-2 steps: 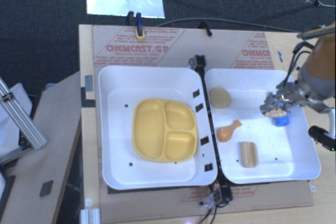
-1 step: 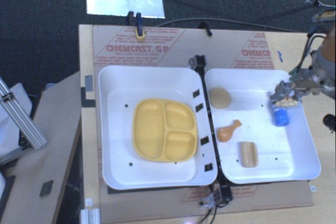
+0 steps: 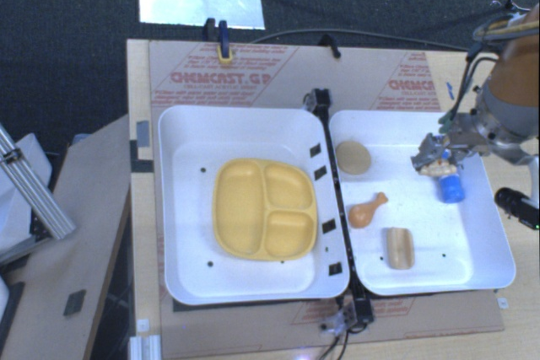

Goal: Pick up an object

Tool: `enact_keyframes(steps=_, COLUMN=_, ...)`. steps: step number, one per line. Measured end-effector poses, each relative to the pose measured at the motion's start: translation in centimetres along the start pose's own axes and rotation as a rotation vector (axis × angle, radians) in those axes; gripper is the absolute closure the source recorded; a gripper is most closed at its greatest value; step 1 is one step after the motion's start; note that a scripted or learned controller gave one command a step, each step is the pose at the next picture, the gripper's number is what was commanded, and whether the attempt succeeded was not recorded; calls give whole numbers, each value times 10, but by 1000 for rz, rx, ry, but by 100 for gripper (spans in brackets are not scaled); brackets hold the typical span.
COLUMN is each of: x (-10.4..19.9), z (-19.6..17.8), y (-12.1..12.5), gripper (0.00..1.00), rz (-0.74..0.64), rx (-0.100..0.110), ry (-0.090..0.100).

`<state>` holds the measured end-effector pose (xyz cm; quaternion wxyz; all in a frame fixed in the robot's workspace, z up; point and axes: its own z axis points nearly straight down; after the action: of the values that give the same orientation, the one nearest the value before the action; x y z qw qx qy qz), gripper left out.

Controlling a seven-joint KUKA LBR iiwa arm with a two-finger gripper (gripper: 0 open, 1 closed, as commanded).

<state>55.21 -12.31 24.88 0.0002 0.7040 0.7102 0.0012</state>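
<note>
My gripper [image 3: 434, 156] hangs over the right bin [image 3: 422, 278] near its far right side, coming in from the grey arm [image 3: 506, 97] with the orange band. Just below the gripper lies a small tan piece [image 3: 439, 170], with a blue cylinder [image 3: 451, 188] touching it; whether the gripper touches either I cannot tell. Further left in the same bin are a round tan disc [image 3: 353, 157], an orange drumstick-shaped toy [image 3: 365, 212] and a tan bread-like block [image 3: 399, 248].
The left bin [image 3: 190, 206] holds a yellow divided plate [image 3: 264, 208]. A black divider strip [image 3: 331, 181] runs between the bins. Cables [image 3: 371, 36] cross the bench behind them. A metal rail [image 3: 34, 190] stands at the far left.
</note>
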Motion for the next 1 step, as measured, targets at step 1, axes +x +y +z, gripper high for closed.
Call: enact_keyframes(steps=1, x=49, z=-5, y=-3, gripper=100, rz=-1, rx=0, ry=1)
